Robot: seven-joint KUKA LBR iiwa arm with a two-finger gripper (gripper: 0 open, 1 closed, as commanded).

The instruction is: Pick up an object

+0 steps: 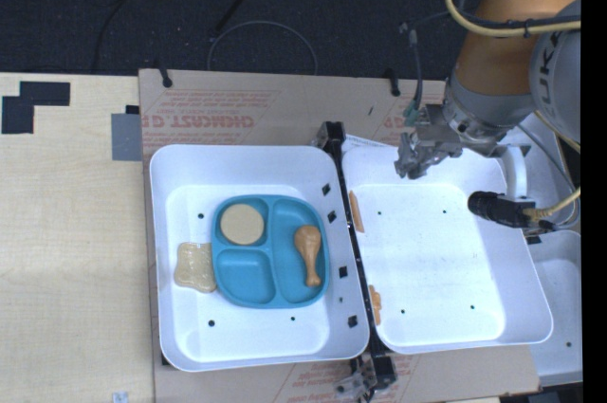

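On the counter [66,221], the left bin [180,325] holds a pale tan piece [195,267] lying against the left edge of a blue divided tray [254,283]. The tray carries a round tan disc [241,224] in its upper-left compartment and a drumstick [309,252] in the right one (knob end up). Over the far edge of the right bin [446,297] hangs the gripper [417,162]; whether it is spread or pressed together, I cannot tell.
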